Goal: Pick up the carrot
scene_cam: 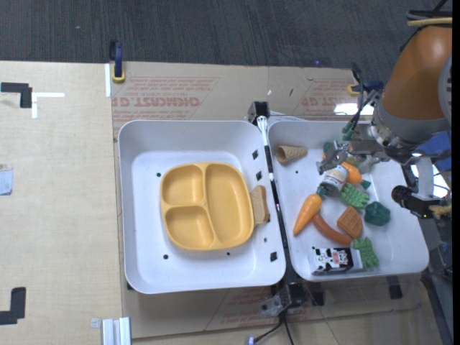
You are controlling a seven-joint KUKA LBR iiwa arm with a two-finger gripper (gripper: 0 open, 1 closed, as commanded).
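The carrot (307,213) lay in the right bin (402,263), toward its left side, tilted with its tip pointing near-left and its blunt end up toward a small bottle (332,180). Just near-right of it curved a red sausage (330,230), and beside that sat an orange waffle piece (351,221). A green leafy piece (353,195) and a dark green broccoli (376,213) lay further right, a green block (365,252) nearer, and a black-and-white carton (331,259) at the near edge. An ice-cream cone (291,152) rested at the far left of the bin.

My gripper (350,152) hung over the far part of that bin, above the bottle and apart from the carrot; I could not tell how it was set.

In the left bin (136,214) sat a yellow divided plate (206,205), with a slice of bread (259,204) touching its right rim.
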